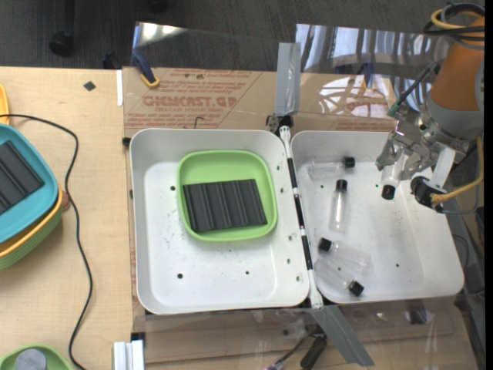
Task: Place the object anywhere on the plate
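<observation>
Over right bin (pixel 431 276): gripper (pixel 389 183), clear vial between its fingers
Left bin (pixel 146 230): green plate (pixel 262 164), dark ridged block (pixel 226 204)

Surroundings you are viewing: a light wooden desk (pixel 73 284) is filling the left side, with a black cable (pixel 81 230) trailing across it. Dark grey carpet (pixel 231 14) is lying beyond the desk's far edge, where a black chair base (pixel 85 10) is standing. A printed brown cardboard sheet (pixel 200 99) is lying flat behind the bins. Even overhead light is falling throughout.
</observation>
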{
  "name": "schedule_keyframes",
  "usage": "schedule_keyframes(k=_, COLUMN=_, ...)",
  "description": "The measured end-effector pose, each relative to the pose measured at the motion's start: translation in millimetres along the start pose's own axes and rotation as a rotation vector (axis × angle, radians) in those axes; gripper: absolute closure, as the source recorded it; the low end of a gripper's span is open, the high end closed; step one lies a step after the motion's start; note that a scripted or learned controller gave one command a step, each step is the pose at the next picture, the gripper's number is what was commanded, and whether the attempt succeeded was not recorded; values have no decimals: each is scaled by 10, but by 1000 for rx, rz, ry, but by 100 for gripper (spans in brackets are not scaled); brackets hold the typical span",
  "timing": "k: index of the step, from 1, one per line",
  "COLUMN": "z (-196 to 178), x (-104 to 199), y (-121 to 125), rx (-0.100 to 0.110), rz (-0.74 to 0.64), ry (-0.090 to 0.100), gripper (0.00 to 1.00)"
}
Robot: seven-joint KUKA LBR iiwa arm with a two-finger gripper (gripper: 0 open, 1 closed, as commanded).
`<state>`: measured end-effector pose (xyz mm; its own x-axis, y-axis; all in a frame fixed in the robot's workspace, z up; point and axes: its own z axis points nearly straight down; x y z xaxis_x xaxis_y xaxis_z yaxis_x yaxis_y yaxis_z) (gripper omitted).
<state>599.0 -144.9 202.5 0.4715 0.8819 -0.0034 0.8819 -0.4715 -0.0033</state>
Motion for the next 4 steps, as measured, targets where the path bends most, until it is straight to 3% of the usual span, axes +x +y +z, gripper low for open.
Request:
schedule_keyframes(k=1, z=-2, x=0, y=1, rx=0, rz=1, ry=0, gripper=0)
schedule_keyframes(k=2, z=-1439, x=-626, y=182, rx=0, rz=163, ry=0, gripper=0)
schedule_keyframes(k=3, z=-1767, x=-419, y=339, rx=-1, rz=392, ry=0, gripper=0)
schedule_keyframes(k=4, z=-2375, x=-462, y=636, rx=1, rz=561, ry=1, gripper=0)
